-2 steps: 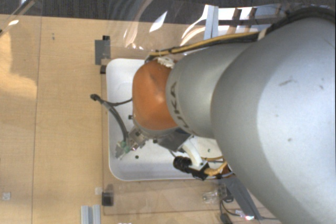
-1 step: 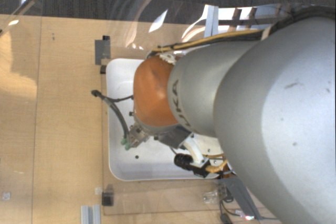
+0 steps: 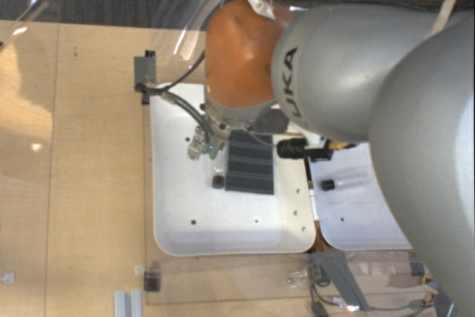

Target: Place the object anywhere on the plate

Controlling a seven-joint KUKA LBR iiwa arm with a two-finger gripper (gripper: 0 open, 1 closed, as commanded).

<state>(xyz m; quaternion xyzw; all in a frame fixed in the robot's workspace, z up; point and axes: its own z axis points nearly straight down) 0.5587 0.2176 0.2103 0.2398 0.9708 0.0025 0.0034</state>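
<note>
My gripper (image 3: 239,171) hangs over the middle of the left white bin (image 3: 178,223). Its dark ribbed body faces the camera, with a small black part at its lower left. The grey arm and its orange band cover the bin's far side and most of the right bin. A small clear tube with a black cap (image 3: 343,181) lies on the floor of the right bin (image 3: 360,230), to the right of the gripper and apart from it. I see nothing held under the gripper.
A black bracket (image 3: 145,70) sits at the left bin's far left corner. Cables and a small connector (image 3: 200,146) hang by the wrist. Wooden bench surface (image 3: 74,159) spreads to the left. A metal stand and wires (image 3: 334,282) lie at the front.
</note>
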